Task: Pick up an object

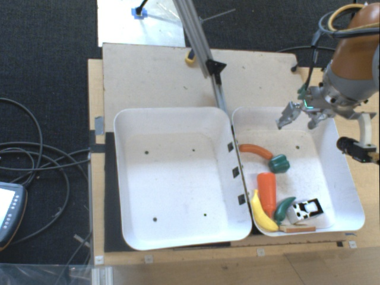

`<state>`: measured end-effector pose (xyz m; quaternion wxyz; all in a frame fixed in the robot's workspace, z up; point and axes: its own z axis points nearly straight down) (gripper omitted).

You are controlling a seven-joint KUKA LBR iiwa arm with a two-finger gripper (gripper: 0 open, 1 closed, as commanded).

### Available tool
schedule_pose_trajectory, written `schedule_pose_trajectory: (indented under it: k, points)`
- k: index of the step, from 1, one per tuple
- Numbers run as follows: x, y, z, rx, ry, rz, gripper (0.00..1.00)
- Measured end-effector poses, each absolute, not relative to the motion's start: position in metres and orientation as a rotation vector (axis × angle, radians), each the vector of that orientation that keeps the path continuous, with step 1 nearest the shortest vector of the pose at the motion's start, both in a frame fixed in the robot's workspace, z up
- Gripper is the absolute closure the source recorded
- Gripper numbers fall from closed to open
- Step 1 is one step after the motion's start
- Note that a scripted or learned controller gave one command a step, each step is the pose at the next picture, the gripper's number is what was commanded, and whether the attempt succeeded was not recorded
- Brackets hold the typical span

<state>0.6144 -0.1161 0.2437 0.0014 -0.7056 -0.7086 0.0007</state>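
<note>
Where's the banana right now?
The banana lies in the right-hand bin, at its near left corner against the wall shared with the left bin. It sits just left of the orange carrot, touching it.

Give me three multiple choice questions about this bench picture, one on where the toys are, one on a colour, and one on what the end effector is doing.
1. Which bin holds the toys?
A. the left bin
B. the right bin
C. both bins

2. What colour is the curved toy by the divider at the near end?
A. yellow
B. blue
C. purple

3. Where is the end effector?
A. pressed on the banana
B. over the left bin
C. above the right bin's far end, apart from the toys

Answers:
1 B, the toys lie in the right bin.
2 A, the banana is yellow.
3 C, the end effector hangs beyond the orange sausage.
</note>
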Motion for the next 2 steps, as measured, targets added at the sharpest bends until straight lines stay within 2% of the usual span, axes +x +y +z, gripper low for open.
schedule_pose_trajectory:
  k: [1,2]
  points:
    - [0.615,-0.116,0.246,-2.217,-2.226,-0.002,0.0]
    - [0.618,-0.121,0.186,-2.218,-2.22,0.004,0.0]
